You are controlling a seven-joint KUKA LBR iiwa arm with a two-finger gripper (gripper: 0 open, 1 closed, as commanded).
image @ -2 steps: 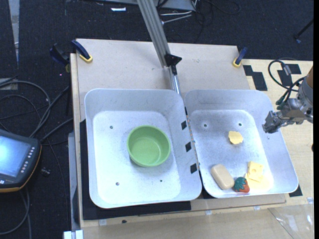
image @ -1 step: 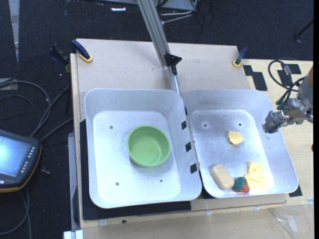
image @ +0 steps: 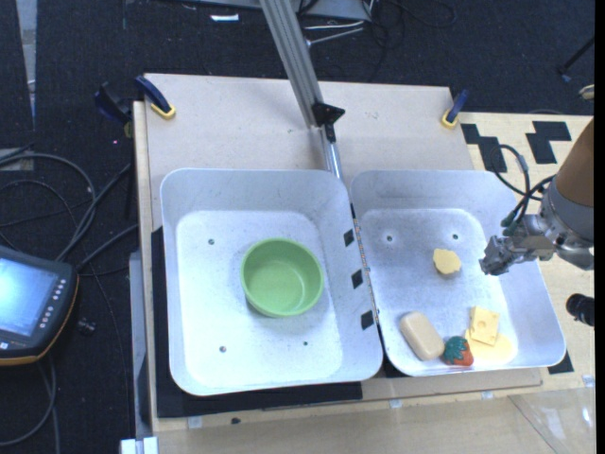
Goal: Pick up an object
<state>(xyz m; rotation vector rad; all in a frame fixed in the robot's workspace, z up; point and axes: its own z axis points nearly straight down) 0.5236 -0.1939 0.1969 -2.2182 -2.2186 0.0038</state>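
Lying in the right bin are four small things: a yellow lump, a tan block, a cheese wedge and a strawberry. Hovering just right of the lump is the pincer; I cannot tell its state. Judging by this, the approach is under way, calling for a descent over one piece. One green bowl is sitting in the left bin on the table.
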